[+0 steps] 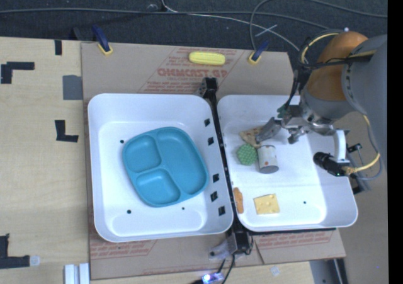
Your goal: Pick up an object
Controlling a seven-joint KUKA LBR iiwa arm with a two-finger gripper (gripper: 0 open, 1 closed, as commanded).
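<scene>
While the arm [352, 81] reaches in from the right over the far part of the right bin [327, 210], its gripper [280, 126] hangs just above the cluster of things in that bin, fingers spread with nothing between them. 3 items sit close together just below and to the left of the fingertips: a tan scrap [250, 136] nearest the far side, a green ball [246, 155] touching or almost touching it on the near side, and a small can [268, 159] just right of the ball. The can lies on its side, and its long axis seems to run roughly near to far with a slight tilt, so it points across the line of the spread fingers rather than along it; I judge it the likeliest target, being the nearest thing toward the camera from the gripper. A yellow block [266, 204] rests well apart, toward the near edge, and an orange piece [238, 199] lies against the left wall. The left bin [107, 207] holds a blue tray [165, 165] with 3 compartments. On the cardboard beyond the bins lies a yellow banana [206, 58]. To close on the can, the gripper would need to drop and shift a little nearer.
</scene>
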